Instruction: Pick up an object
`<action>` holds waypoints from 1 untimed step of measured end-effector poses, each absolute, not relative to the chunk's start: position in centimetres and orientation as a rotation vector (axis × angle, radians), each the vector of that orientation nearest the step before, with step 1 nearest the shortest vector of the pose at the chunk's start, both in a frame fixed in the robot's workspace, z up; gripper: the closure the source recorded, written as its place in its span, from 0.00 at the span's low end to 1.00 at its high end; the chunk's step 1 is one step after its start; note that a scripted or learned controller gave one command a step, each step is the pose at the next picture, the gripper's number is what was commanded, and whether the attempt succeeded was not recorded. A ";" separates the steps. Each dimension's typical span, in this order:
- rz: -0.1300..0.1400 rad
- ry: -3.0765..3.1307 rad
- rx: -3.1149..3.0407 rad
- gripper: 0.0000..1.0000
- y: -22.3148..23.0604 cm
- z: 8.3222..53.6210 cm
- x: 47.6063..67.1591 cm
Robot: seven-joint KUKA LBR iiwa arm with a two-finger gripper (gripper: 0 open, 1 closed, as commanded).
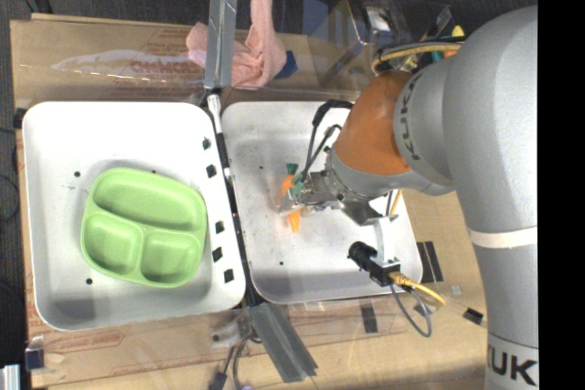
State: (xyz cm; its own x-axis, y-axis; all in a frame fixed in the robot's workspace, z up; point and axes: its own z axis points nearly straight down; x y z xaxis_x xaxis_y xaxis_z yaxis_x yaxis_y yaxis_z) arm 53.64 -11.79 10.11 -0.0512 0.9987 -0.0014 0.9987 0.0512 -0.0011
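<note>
Here, at the gripper (304, 196): one small orange toy (293, 203), carrot-like, with a bit of green (291, 169) at its upper end, lying on the floor of the right bin (265, 269) directly under the fingertips. Whether the toy sits between the fingers or just beside them cannot be told, nor how far apart they stand. Judged light, stiff moulded plastic, smooth and somewhat slippery, not fragile; best taken across its narrow middle, since the tapered tip would likely squirt out. Behind the gripper, an orange band (375, 132) and the grey arm (484, 142), glossy metal. Beyond the gripper across the bin wall: left bin (46, 132), shallow white plastic, holding a green plate (143, 226), three compartments, rounded and matte. Farthest, above the bins: a pink cloth (249, 46), soft and crumpled.
</note>
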 end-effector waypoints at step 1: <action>0.000 2.482 1.927 1.00 -2.5 19.2 58.3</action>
State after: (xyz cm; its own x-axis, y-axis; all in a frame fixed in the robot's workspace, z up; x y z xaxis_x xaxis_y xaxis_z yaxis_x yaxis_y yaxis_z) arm 58.26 -2.47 19.22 -0.2481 0.9687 0.0002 0.9687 0.2481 -0.0005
